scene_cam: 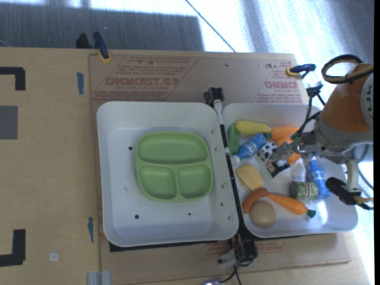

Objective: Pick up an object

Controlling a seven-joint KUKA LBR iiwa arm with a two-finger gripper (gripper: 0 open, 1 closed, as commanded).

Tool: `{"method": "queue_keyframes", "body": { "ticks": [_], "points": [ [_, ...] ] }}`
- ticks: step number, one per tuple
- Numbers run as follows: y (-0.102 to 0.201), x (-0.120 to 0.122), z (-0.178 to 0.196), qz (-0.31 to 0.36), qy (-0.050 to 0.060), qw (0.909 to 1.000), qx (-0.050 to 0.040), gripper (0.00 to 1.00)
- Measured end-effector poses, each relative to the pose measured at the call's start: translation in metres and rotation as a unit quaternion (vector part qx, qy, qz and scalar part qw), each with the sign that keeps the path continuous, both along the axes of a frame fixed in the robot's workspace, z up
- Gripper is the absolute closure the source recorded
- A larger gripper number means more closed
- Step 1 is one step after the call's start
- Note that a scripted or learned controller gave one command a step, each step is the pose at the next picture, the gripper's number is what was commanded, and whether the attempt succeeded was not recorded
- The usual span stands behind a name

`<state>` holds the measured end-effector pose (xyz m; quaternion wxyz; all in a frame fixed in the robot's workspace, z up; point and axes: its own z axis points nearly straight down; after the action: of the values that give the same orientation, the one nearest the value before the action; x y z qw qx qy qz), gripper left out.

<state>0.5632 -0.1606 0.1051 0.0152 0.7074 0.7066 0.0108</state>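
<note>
Well to the pincer's left, the green divided plate point(174, 165) lies alone in the left bin point(113, 159), presumably as a drop-off. The pincer point(295, 150) hangs over the right bin point(344, 218), amid toys; whether it grips cannot be told. Just below it lies the carrot point(284, 202) (an easy candidate).

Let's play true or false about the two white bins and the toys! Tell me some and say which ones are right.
1. The green plate lies in the left bin. True.
2. The carrot lies in the left bin. False: it lies in the right bin.
3. The green plate has three sections. True.
4. The banana lies on the green plate. False: it lies in the right bin.
5. The robot's hand is over the right bin. True.
</note>
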Motion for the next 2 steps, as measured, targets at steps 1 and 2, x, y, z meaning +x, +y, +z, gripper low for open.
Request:
{"method": "queue_keyframes", "body": {
  "ticks": [1,2],
  "points": [
    [0.0037,0.0032,0.0141,0.003,-0.002,1.0,0.0041,1.0],
    [0.0035,0.0027,0.0138,0.002,-0.002,1.0,0.0039,0.0]
  ]
}}
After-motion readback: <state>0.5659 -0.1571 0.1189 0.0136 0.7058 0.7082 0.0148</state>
